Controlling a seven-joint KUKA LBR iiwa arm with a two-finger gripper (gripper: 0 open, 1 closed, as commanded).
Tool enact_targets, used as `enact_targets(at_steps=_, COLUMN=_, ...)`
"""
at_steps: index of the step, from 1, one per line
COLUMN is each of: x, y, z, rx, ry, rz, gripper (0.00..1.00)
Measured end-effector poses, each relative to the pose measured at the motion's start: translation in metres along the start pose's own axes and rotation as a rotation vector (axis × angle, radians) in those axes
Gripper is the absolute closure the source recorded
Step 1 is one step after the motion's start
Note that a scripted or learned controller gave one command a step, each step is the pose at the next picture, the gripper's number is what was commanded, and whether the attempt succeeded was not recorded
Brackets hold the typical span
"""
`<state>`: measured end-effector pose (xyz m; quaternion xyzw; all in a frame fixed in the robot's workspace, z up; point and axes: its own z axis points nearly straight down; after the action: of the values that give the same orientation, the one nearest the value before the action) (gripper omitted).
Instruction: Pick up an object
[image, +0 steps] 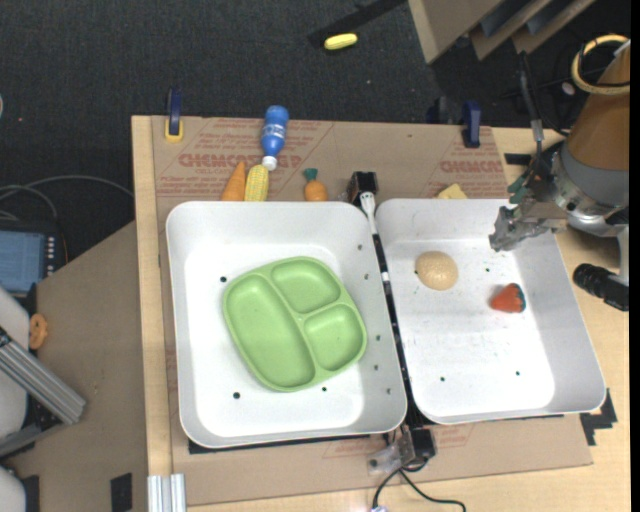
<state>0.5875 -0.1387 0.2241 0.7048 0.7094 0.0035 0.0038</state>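
Hovering over the upper right corner of the right bin (560, 390), the gripper (505, 232) has nothing visible between its fingers, and I cannot tell how far apart they stand. Below it on the bin floor lie a red strawberry (508, 298) and, well to its left, a tan egg-shaped object (436, 270). A green divided plate (293, 322) sits in the left bin (200, 300).

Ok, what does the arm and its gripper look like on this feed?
The arm is grey with a broad orange band above the wrist. Its two-finger gripper is a compact grey metal head, with thin dark cables running along the wrist. No markings are legible.
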Motion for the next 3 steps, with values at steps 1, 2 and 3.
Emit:
enact_targets(at_steps=1, x=-0.004, y=-0.001, z=0.008, rx=0.009, ry=0.0, rz=0.005, gripper=0.0)
enact_targets(at_steps=2, x=-0.026, y=-0.045, z=0.141, rx=0.023, ry=0.004, rz=0.01, gripper=0.0)
enact_targets(at_steps=3, x=0.049, y=-0.011, z=0.14, rx=0.007, ry=0.001, rz=0.0, gripper=0.0)
